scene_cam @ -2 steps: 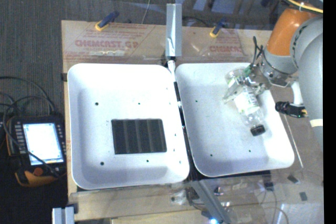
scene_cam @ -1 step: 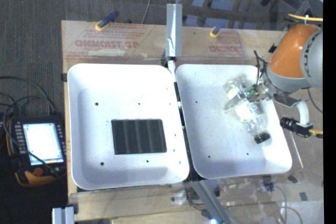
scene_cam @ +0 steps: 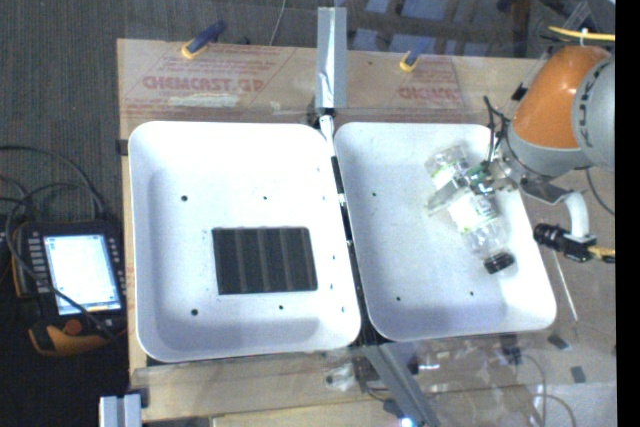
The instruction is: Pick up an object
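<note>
The object to pick is a clear plastic bottle [scene_cam: 470,210] with a dark cap [scene_cam: 499,262]. It lies on its side in the right bin [scene_cam: 400,265], in the right half of this bin. Its long axis runs at a slant, from the far left end to the cap at the near right.

The pincer [scene_cam: 483,177] is directly over the far part of the bottle, very close or touching; its state I cannot tell. The left bin [scene_cam: 160,215] holds a dark ribbed block [scene_cam: 264,260], well apart.
</note>
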